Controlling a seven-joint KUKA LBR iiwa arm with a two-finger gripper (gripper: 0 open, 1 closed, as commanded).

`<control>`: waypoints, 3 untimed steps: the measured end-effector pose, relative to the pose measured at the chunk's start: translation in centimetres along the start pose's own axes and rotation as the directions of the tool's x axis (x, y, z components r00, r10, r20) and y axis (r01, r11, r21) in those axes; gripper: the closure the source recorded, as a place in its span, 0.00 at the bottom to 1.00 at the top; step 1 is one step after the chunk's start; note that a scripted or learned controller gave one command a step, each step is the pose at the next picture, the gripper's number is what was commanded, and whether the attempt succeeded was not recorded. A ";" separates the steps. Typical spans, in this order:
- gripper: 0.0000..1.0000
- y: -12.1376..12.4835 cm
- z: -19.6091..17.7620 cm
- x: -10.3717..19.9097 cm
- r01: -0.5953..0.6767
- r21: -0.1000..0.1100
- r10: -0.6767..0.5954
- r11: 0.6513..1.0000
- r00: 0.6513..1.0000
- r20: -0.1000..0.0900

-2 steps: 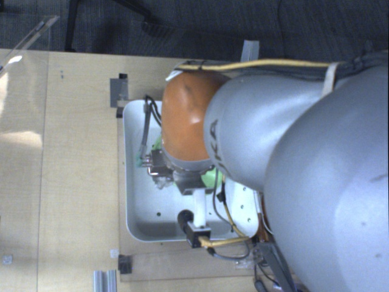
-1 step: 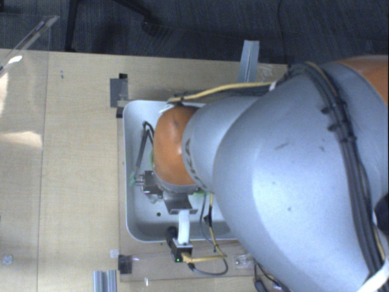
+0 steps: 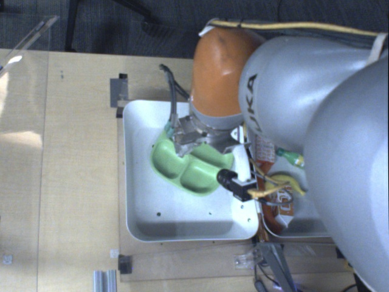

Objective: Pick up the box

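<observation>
Closest to the camera, one big grey arm [image 3: 328,132] fills the right side of the frame, smooth and round, with one shiny orange band [image 3: 222,72] near the top middle. Below the band sits the claw [image 3: 185,140], low over the left white bin [image 3: 143,224]; I cannot tell how it is set. One green thing [image 3: 182,169] lies under it, soft-looking with rounded humps, in the middle of that bin. The bin's lower left floor is bare and smooth, with open room there. At the bins' shared edge, lower middle-right, lie a yellow curved thing [image 3: 290,182] and a brown-and-white packet [image 3: 281,215]; I cannot tell which is the box. The pale wooden desk [image 3: 61,163] stretches out to the left.
</observation>
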State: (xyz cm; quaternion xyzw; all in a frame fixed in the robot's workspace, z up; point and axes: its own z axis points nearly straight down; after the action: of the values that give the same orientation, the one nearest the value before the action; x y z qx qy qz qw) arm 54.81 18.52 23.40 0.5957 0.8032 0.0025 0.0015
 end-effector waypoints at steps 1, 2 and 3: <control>1.00 -4.6 0.9 6.0 -0.332 0.005 0.332 0.943 0.943 0.001; 1.00 -4.5 6.4 6.5 -0.458 0.005 0.458 0.889 0.889 0.002; 1.00 -4.4 3.5 6.6 -0.541 0.003 0.541 0.841 0.841 0.001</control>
State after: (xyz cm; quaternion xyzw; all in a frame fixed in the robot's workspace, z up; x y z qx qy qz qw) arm 48.72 23.55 19.90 0.7981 0.6025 0.0014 -0.0001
